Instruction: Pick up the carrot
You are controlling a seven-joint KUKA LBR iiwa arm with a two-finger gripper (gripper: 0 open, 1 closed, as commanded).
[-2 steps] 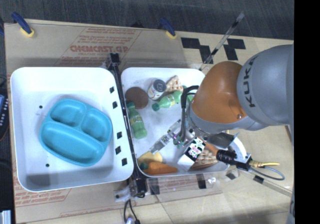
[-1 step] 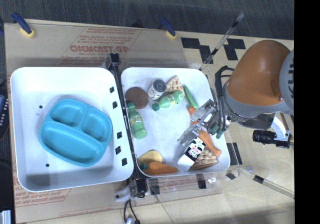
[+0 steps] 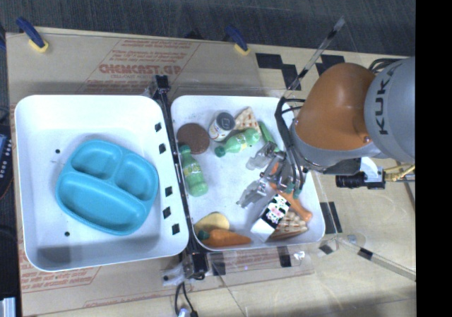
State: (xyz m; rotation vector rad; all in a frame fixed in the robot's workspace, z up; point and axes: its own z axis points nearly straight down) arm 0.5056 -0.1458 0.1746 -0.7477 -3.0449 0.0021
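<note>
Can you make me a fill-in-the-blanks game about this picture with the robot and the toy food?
1. The blue tray lies in the ____ bin.
2. The carrot lies in the right bin, against its ____ wall.
3. Just behind the carrot sits a potato that is ____ in color.
4. The robot's hand hovers over the ____ bin.

Missing words: left; front; yellow; right

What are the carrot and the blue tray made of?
The carrot looks like smooth toy plastic: even orange with a soft sheen, though rubber is possible. The blue tray seems moulded plastic too, glossy, with rounded compartments.
</note>
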